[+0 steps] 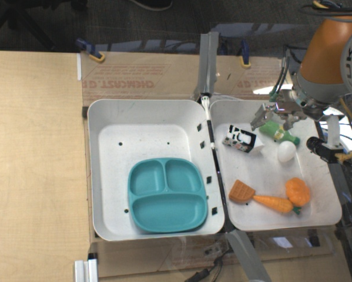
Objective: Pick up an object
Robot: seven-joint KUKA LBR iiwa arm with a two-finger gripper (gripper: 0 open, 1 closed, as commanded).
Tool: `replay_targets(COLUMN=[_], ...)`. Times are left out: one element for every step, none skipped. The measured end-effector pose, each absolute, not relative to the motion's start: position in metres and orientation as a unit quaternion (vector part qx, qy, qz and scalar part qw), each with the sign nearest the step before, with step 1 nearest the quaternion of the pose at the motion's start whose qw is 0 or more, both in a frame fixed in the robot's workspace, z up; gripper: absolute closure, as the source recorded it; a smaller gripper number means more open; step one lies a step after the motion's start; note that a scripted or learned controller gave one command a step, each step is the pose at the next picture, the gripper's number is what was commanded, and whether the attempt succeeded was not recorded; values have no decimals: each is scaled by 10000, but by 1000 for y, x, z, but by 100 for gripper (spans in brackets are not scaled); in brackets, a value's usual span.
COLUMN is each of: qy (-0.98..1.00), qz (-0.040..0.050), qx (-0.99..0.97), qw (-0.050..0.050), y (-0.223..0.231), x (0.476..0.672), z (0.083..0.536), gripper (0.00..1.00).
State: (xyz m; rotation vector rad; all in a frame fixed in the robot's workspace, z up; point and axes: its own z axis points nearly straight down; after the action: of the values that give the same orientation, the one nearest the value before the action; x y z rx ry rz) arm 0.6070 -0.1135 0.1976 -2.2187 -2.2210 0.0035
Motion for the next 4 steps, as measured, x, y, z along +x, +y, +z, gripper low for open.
replay_targets(qy=[-7565,-7938,-7935,-7935], qz=[-2,-28,-48,-47], qx=[-6540,-6082,-6084,-6085], qw=[-16,-75,-99,-98], y=[-143,-138,-138,-138], x=[645,649,650,650], z=[106,102,113,113], gripper=[0,0,100,0])
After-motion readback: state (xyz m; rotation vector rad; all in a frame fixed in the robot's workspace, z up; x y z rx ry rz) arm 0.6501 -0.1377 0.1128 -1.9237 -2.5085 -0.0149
